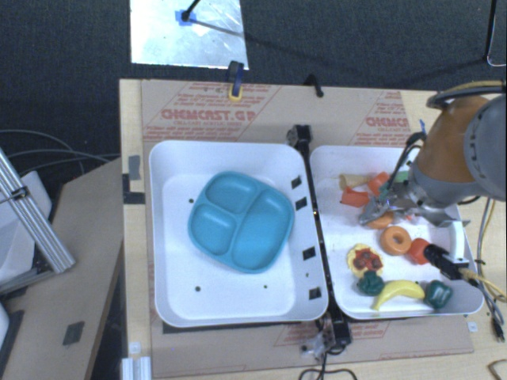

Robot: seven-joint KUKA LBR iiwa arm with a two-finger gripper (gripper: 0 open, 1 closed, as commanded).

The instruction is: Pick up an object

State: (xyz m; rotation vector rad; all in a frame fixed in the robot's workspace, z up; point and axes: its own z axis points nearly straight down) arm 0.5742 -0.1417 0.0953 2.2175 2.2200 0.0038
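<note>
The right bin (333,172) holds several toy foods. An orange carrot piece (354,197) and a tan wedge (348,182) lie at its upper left. An orange donut (395,239) sits mid-bin with a red piece (417,250) beside it. Toward the front are a red-and-yellow round toy (365,259), a green broccoli (369,283), a yellow banana (398,291) and a green pepper (438,294). My gripper (372,213) is low in this bin, just right of the carrot piece and above the donut. Nothing shows between its tips.
The left bin (170,165) carries a blue divided plate (240,222). A black clamp ridge (310,212) separates the two bins. The arm's grey and orange body (455,153) overhangs the right bin's back right corner.
</note>
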